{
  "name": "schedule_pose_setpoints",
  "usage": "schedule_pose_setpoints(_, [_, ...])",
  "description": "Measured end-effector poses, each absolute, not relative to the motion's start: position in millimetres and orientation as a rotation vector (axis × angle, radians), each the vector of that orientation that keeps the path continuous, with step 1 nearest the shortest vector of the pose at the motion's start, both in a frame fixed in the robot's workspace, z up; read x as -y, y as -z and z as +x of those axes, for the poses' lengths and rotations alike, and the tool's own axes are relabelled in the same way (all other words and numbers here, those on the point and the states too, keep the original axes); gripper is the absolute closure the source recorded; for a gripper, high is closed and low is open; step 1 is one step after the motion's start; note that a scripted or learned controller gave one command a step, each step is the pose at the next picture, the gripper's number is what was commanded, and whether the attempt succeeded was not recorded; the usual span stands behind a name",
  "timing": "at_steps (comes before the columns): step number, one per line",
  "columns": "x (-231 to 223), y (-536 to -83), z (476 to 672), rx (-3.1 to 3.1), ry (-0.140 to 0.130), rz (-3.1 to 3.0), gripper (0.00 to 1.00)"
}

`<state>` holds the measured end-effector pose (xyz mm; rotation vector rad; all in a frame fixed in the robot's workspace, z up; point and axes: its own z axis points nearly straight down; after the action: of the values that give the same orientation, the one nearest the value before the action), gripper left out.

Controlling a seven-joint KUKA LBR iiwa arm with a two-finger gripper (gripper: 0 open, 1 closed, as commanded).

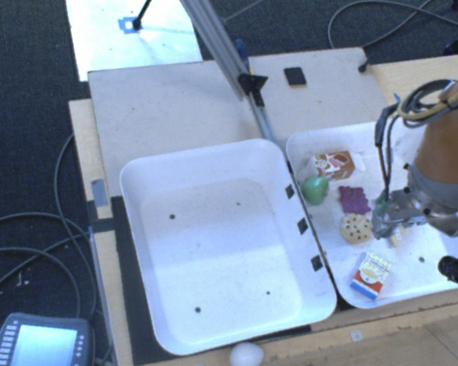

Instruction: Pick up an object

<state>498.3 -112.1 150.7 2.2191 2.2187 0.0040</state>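
The right bin [336, 290] holds a green pear-like fruit [314, 189], a red and white packet [334, 165], a purple bunch of grapes [353, 199], a round speckled cookie [356, 228] and a small blue, red and white carton [371, 275]. My gripper [388, 226] hangs low in this bin, just right of the cookie and below the grapes. The orange-banded wrist covers the bin's right part. I see no object between the fingers.
The left bin [212, 241] lies beside the right one, their walls meeting near the middle. A white egg-shaped object [246, 357] rests on the bench below the left bin. A metal pole [219, 37] slants up from between the bins.
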Motion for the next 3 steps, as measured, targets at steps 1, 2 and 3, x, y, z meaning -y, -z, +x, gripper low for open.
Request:
schedule_pose_setpoints(1, [115.8, -193.6, 497.1, -2.219, -0.004, 2.218, 1.0])
schedule_pose_setpoints(2, [115.9, -211.8, 497.7, -2.221, -0.002, 2.22, 1.0])
schedule_pose_setpoints(3, [64.6, -218.7, 518.0, -2.227, -0.002, 2.215, 1.0])
